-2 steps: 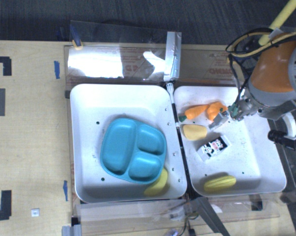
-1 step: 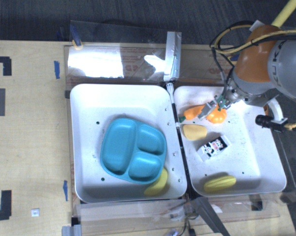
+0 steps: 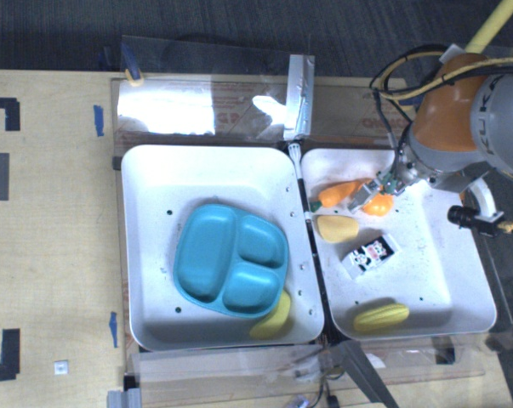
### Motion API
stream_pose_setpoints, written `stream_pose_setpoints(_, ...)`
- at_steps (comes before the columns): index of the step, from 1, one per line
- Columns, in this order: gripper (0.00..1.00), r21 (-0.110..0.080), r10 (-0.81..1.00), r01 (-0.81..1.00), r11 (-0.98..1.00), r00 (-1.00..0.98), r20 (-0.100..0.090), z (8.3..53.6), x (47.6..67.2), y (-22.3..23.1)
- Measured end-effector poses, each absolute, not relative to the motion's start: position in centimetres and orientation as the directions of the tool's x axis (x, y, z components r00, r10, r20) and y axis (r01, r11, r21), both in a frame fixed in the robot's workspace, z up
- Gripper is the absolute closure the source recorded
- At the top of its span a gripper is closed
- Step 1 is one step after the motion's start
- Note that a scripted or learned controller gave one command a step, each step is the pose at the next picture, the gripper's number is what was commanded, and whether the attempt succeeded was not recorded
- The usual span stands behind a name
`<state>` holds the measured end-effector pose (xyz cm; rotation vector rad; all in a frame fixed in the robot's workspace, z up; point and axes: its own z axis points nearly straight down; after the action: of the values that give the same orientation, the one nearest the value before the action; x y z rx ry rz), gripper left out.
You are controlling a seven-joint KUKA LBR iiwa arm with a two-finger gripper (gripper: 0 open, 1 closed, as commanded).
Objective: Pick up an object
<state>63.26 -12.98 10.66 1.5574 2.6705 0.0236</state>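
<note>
My gripper (image 3: 372, 192) is low in the far part of the right bin (image 3: 470, 311), at the end of the grey arm with its orange band (image 3: 447, 117). It sits right at an orange carrot-like piece (image 3: 333, 195), and a second orange bit (image 3: 378, 205) shows just under it. The gripper's body hides how it meets them. Just in front lies a pale yellow lump (image 3: 337, 227). A small black-and-white item (image 3: 371, 255) rests mid-bin, and a yellow-green oblong (image 3: 380, 316) lies by the near wall.
The left bin (image 3: 154, 185) holds a blue divided plate (image 3: 230, 259) with a yellow object (image 3: 276, 317) tucked under its near right corner. A clear plastic sheet (image 3: 205, 100) stands behind the left bin. Cables (image 3: 401, 79) loop above the arm.
</note>
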Motion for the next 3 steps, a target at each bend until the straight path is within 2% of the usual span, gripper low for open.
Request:
stream_pose_setpoints(1,0.0,0.004,0.668,0.668,0.744,-0.744,-0.007,13.3,60.4,-14.0)
stream_pose_setpoints(2,0.0,-0.001,0.65,0.65,0.76,-0.76,0.001,8.8,65.4,-12.1)
stream_pose_setpoints(3,1.0,0.007,0.651,0.651,0.759,-0.759,-0.009,9.9,65.7,-12.2)
